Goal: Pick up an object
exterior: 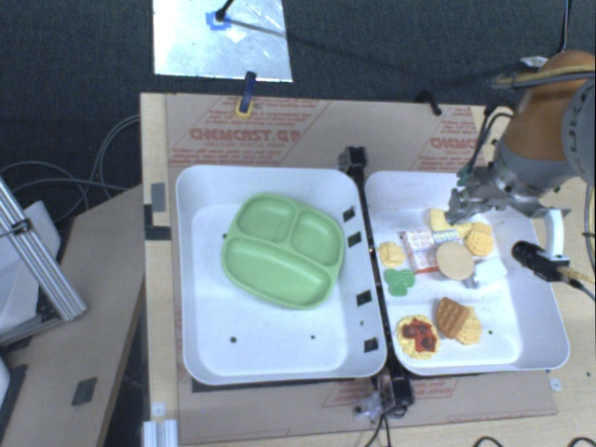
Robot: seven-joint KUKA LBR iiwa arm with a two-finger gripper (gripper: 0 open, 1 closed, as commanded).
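The right bin (531, 343) holds several toy foods. A yellow piece (436, 220) lies at the back, with a yellow waffle (480, 240) to its right. Near them are a round tan disc (455, 263) and a red-and-white packet (418, 246). A green piece (399, 281) sits by the left wall. Toward the front lie a small pizza (418, 334) and a brown toast (454, 318). My gripper (462, 209) hangs low over the back of this bin, just right of the yellow piece and above the waffle. I see nothing held in it.
A green divided plate (282, 249) lies in the left bin (214, 343). A black divider (366, 250) runs between the two bins. A shiny metal sheet (222, 26) lies behind the bench. The arm (549, 128) enters from the right.
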